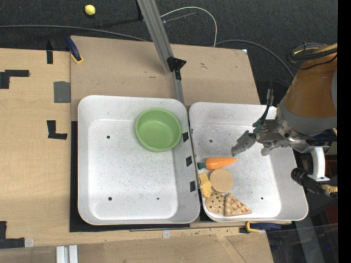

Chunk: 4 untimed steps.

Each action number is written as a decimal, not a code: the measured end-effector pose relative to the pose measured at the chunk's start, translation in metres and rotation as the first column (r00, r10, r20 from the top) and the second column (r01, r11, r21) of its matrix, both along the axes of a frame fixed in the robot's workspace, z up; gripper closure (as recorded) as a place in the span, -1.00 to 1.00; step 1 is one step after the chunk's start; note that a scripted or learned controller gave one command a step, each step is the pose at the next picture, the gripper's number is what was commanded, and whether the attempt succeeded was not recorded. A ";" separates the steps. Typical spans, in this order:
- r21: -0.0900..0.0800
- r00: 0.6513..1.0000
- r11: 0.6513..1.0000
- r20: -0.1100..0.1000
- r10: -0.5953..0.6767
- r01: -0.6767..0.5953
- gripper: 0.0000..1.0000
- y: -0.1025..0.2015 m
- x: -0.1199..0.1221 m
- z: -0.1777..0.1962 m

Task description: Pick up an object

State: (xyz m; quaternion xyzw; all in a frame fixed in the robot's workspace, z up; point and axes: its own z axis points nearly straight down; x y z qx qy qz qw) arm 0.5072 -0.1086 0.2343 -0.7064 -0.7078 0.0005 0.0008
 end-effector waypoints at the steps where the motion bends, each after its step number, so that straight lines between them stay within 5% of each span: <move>1: 0.000 1.000 1.000 0.000 0.000 0.000 -1.00 0.000 0.000 0.000; 4: -0.002 1.000 1.000 0.004 -0.001 0.001 -1.00 0.004 -0.002 -0.146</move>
